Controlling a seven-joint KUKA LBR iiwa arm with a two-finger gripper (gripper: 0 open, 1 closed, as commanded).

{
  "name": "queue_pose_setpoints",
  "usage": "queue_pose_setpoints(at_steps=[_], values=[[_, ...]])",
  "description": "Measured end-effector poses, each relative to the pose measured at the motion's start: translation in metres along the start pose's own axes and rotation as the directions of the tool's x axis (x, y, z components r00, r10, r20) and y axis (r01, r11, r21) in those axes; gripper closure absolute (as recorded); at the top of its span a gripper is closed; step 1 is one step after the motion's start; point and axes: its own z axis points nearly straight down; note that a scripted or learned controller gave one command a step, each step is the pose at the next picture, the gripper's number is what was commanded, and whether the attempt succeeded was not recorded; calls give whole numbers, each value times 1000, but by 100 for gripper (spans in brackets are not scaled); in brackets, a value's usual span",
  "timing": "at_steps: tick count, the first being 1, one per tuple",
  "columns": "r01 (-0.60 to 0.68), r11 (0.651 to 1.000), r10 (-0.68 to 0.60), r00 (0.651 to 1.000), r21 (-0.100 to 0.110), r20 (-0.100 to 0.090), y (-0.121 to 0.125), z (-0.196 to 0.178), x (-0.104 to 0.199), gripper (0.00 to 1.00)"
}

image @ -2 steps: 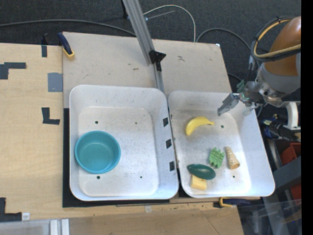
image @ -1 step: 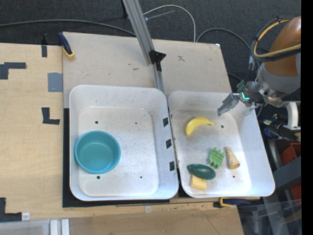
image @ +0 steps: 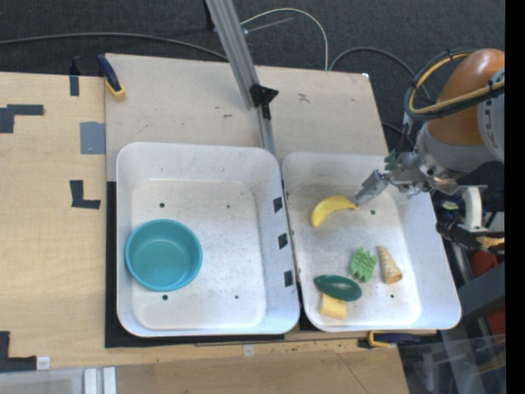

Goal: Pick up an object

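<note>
Wooden worktop [image: 49,245] carries two white bins. Left bin [image: 201,158]: blue bowl [image: 163,254]. Right bin [image: 426,302]: banana [image: 330,209], green toy [image: 362,263], cone [image: 388,264], dark green piece [image: 337,286]. Hand [image: 367,190] just beside banana tip; finger spread unclear, nothing visibly held.

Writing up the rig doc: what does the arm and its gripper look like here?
Arm: light grey shell with a rounded orange band on top, wrapped by looping black and yellow cables. The gripper is a slim grey metal piece on a darker wrist block with small greenish parts.
</note>
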Motion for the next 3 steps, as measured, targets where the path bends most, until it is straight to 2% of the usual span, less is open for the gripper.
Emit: queue_pose_setpoints(at_steps=[1, 2, 3], values=[[-1, 1000, 1, 1000, 2, 0, -4, 64, -4, 0], [0, 1000, 0, 1000, -4, 1, -4, 90, -4, 0], [1, 1000, -1, 1000, -3, 0, -4, 79, -3, 100]])
